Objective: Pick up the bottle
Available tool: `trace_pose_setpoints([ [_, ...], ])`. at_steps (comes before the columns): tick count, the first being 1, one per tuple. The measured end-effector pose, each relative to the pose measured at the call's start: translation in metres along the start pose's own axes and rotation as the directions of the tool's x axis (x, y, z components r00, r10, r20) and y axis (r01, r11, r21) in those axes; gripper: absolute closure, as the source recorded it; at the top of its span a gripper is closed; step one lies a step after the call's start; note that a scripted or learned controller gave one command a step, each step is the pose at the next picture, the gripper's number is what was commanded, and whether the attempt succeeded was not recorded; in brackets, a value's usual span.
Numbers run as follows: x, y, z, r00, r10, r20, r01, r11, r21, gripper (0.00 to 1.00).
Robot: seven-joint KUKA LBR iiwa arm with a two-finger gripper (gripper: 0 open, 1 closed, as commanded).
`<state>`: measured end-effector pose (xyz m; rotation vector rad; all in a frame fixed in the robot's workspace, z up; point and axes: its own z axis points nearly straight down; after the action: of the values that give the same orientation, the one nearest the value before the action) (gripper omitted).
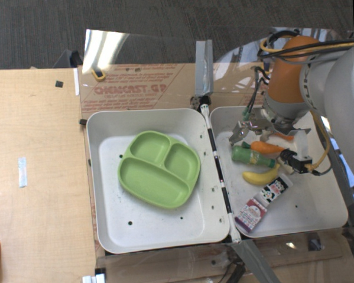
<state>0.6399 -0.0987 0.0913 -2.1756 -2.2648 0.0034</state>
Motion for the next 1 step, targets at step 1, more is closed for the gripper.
trace_pose_setpoints([
  [1,-0.0012,0.0,-0.0084,1.0,0.003,0.001,-0.003,1.0,0.0,1.0],
])
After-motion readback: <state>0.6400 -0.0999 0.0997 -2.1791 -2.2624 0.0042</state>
